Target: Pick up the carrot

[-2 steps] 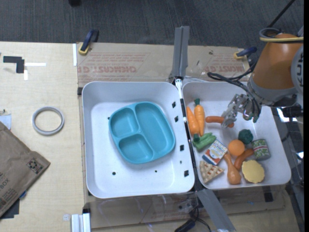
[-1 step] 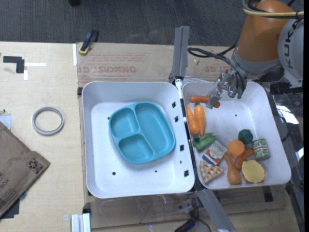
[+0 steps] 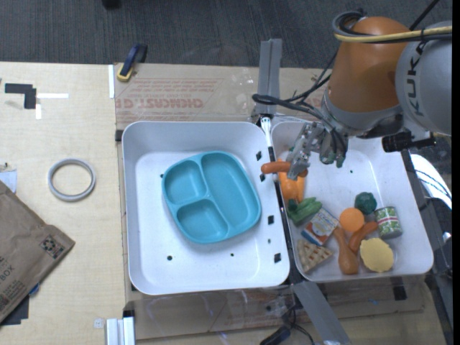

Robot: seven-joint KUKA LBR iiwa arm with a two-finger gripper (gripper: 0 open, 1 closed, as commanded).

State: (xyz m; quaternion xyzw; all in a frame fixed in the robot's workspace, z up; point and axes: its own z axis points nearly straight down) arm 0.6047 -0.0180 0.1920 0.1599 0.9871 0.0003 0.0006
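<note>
The carrot is a stubby orange body with a green leafy end. It lies at the left side of the right bin, close to the divider. My gripper hangs tilted directly over the carrot's upper orange end, touching or nearly touching it. A slim orange piece sticks out leftward from the gripper tip across the divider; whether it belongs to the carrot I cannot tell. The orange-banded arm reaches in from the upper right.
The left bin holds a blue three-compartment plate. Near the right bin's front lie a waffle, an orange ball, a sausage, a yellow piece, a small can and a dark green item. A tape ring rests on the bench at left.
</note>
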